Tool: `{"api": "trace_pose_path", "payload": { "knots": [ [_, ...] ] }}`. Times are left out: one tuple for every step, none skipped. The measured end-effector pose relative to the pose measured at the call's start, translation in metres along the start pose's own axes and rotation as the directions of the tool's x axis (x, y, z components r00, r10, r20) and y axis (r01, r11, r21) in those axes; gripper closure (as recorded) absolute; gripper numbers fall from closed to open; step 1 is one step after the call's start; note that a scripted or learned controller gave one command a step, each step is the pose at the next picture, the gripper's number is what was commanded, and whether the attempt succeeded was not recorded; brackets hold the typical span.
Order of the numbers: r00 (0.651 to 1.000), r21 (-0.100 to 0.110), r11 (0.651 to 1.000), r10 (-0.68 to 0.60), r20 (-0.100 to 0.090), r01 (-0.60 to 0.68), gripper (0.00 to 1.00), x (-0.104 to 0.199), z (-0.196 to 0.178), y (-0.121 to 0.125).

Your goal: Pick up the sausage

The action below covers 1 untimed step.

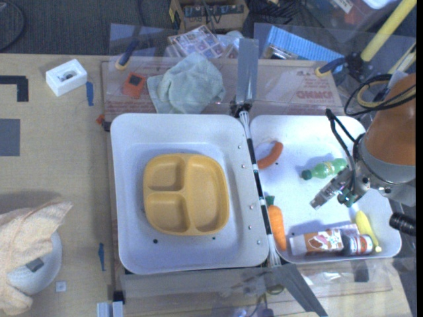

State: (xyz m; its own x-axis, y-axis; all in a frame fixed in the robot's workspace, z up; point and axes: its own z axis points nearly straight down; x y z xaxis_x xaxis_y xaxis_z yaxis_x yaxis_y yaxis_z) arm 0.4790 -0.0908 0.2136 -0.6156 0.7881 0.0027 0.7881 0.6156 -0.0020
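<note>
We are seeing the gripper hanging over the right bin, toward its right side, with the arm coming in from the right under its orange band. Whether the gripper is clenched or released we cannot tell; nothing is showing in its grasp.

Just above and left of the gripper, a green bottle is lying on its side. Just to the gripper's lower right, a banana is lying near the bin's right wall. Below the gripper, a ketchup bottle is lying flat along the bin's near edge, and a carrot is lying to its left, close to the left wall.

The sausage is lying well apart from the gripper, in the bin's upper left part, near the divide between the bins.

In the left bin, a yellow tray with three compartments is sitting in the middle. Behind the bins, a pale green cloth is lying crumpled. A white box is resting on the tabletop at far left.
</note>
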Motion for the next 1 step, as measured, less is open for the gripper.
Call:
{"api": "trace_pose_path", "payload": {
  "knots": [
    [0.994,-0.003,0.994,-0.109,0.006,0.109,1.00,-0.1012,-0.0575,0.0413]
  ]
}}
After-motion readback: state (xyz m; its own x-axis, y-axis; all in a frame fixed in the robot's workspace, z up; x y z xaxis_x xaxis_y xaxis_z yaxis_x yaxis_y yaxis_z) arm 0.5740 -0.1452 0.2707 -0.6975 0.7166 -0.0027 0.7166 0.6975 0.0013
